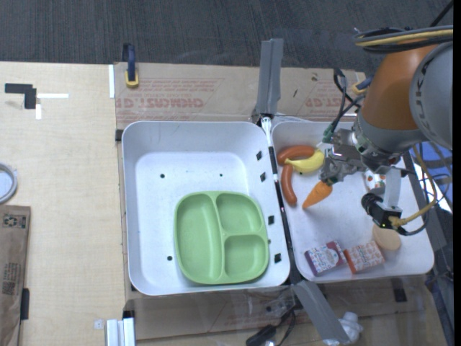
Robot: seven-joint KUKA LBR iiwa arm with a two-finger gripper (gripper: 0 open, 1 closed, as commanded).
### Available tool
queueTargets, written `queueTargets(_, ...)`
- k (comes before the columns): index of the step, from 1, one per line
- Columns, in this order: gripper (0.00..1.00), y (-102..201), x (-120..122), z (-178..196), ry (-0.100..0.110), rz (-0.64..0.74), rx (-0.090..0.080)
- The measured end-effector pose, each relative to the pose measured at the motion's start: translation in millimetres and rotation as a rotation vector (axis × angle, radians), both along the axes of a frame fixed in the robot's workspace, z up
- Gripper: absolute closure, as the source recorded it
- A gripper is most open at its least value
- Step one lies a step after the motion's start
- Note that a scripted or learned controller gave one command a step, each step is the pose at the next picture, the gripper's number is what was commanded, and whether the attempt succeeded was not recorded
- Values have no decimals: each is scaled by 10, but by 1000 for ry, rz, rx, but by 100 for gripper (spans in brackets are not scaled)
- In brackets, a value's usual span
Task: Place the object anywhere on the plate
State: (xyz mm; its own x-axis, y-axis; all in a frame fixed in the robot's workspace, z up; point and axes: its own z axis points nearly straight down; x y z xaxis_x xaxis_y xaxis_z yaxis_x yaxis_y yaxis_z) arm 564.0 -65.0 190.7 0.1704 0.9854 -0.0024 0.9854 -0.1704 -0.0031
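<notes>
claw point(333, 173) over right bin — carrot point(317, 194) just beneath, touching

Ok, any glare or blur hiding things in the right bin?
Camera view: even, soft light, no harsh glare on the right bin; carrot and banana read sharp; the arm's bulk covers the claw, whose outline looks murky.
</notes>
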Motion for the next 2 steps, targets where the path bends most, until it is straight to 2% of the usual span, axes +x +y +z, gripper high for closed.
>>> queueTargets(1,100,188,-131,-3,2,-23,1)
queueTargets(2,100,306,-93,169,0,-288,-1)
